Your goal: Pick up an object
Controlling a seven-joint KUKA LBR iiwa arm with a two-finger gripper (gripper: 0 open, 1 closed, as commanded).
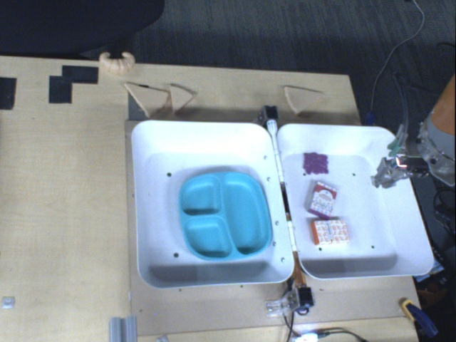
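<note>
Now, over at the right bin's (pixel 399 258) three o'clock edge hangs the gripper (pixel 385 175), coming in from the right on the arm (pixel 443 137), grey with a glimpse of orange up by the frame edge. The fingers are small and blurred against the white wall, so whether the claw is spread or pressed together I cannot tell. Nothing shows between them.

Down in that right bin sit three things, all toward its nine o'clock side. At about eleven o'clock from the bin's middle lies a purple piece (pixel 315 163), flat and ragged at the edges. Just below it, near the middle, a small red-and-white box (pixel 322 199) lies tilted. At seven o'clock, close beneath that one but apart from it, lies a second box (pixel 329 231), orange-red with a white pattern, lying flat and nearly square to the bin. The gripper is well apart from all three, off at their three o'clock, above the bin's sloping wall.

Across the divider, the left bin (pixel 153 191) holds a blue tray (pixel 226 214) with three compartments, sitting in the middle of the floor and turned a little askew.

Both bins rest on the wooden bench (pixel 64 212). At the bench's twelve o'clock edge, three triangular wooden brackets (pixel 158 97) stand behind the bins. At the far eleven o'clock corner sits a small pale knob (pixel 117 63). Cables (pixel 303 305) trail at six o'clock below the seam between the bins.
</note>
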